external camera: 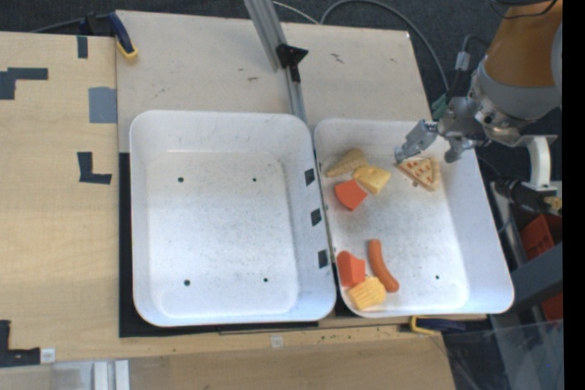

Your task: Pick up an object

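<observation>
The gripper (428, 144) is hovering at the upper right of the frame, over the right bin (475, 224), with its fingers (411, 144) standing apart and nothing between them. A pizza slice (420, 171) is lying just below them. An orange block (349, 195) and a sausage (382, 265) are resting lower in the same bin. The left bin (146, 196) is sitting beside it on the worktop (55, 196).

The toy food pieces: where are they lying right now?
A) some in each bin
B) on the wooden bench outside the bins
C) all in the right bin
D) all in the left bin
C: the orange wedge, the sausage and the other pieces all lie inside the right bin, below the gripper.
</observation>
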Motion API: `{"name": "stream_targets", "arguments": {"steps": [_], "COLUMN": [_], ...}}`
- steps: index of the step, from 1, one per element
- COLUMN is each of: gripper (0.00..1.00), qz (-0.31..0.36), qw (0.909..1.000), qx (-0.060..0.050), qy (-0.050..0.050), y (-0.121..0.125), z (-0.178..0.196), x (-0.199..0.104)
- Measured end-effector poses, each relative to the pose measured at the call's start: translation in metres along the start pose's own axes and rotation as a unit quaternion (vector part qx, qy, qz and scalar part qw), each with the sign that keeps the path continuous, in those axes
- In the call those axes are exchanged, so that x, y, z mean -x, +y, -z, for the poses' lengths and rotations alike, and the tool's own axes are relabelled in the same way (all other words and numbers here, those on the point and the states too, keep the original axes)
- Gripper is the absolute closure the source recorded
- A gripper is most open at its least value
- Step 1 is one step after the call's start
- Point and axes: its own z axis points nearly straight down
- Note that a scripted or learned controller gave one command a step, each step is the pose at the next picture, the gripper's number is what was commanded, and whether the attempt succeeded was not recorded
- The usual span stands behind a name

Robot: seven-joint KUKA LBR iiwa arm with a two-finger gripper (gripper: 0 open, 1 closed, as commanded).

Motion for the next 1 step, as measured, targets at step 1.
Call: {"name": "stream_targets", "arguments": {"steps": [1], "gripper": [0.00], "qz": [0.000], "qw": [1.0000], "qx": [0.000], "qy": [0.000], "y": [0.0000], "z": [0.0001], "x": [0.0001]}}
